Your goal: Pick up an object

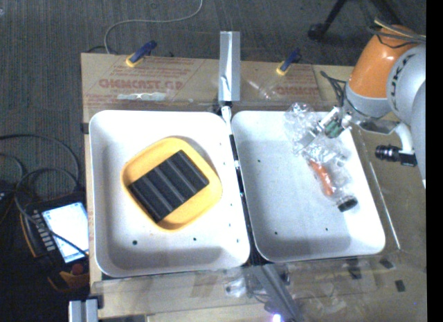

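Note:
A crumpled clear plastic bottle (320,158) with an orange label and a black cap lies slantwise in the right bin (277,203), toward its far right side. In the left bin (111,140) a yellow pad with a black ribbed top (171,182) rests near the middle. My gripper (331,124) reaches in from the upper right and sits at the bottle's far end, low over the bin's back right corner. The arm's orange band (377,71) is above and to the right of it.
The bins meet at a central divider (235,168). A metal post (229,64) and two blue-and-yellow clamps (140,52) stand on the cardboard behind the bins. Cables and a handheld pendant (59,227) lie on the floor at left.

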Action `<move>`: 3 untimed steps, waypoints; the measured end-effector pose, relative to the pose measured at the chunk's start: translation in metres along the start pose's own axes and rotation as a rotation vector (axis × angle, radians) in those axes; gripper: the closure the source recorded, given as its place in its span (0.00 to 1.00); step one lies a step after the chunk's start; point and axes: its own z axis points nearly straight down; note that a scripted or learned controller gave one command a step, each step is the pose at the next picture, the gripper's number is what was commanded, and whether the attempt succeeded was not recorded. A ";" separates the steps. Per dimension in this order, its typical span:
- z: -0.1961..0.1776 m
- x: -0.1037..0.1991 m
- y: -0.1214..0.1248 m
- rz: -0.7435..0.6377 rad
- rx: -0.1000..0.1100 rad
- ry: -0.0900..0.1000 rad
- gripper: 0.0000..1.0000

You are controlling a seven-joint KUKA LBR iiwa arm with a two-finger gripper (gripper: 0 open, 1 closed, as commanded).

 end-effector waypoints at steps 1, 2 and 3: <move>0.000 0.000 0.000 -0.002 0.001 0.000 0.00; -0.001 0.033 -0.003 -0.033 -0.005 -0.032 0.00; -0.002 0.042 -0.012 -0.066 -0.010 -0.035 0.00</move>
